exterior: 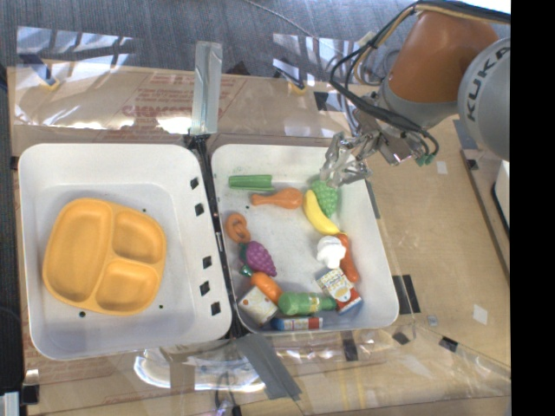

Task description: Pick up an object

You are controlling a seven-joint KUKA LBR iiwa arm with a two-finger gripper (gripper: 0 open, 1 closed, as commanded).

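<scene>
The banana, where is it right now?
The banana lies in the right bin, near its right side, just below the green bumpy toy and above the white mushroom.

A yellow divided plate (104, 256) lay in the left bin (35, 172). The bins sat side by side on the desk (434, 232), which was covered with shiny plastic sheeting (104, 102).

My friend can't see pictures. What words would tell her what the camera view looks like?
A grey robot arm with an orange band reaches from the right, its two-finger gripper just above a green bumpy toy vegetable in the right white bin, which also holds a yellow toy banana, a purple toy grape bunch and other toy food. The left white bin holds a yellow divided plastic tray.
</scene>
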